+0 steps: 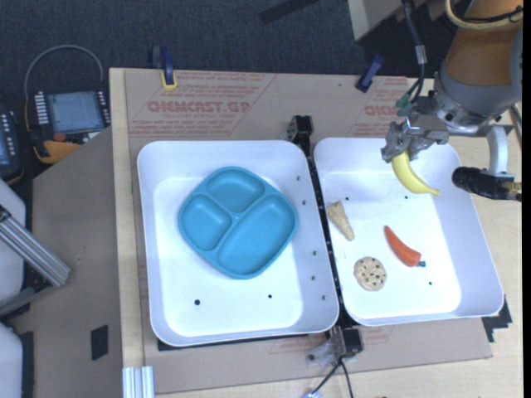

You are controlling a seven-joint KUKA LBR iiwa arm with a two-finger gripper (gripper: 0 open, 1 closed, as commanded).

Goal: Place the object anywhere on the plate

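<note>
Arm (485,40) cut off by top-right edge, banana's (412,177) upper end hidden behind end effector (404,146)

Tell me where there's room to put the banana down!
The blue plate has three bare sections, so any works. White floor also shows around it in the left bin, widest near the front edge. The right bin is busier: the cone, cookie and carrot sit close under the gripper holding the banana.
</note>
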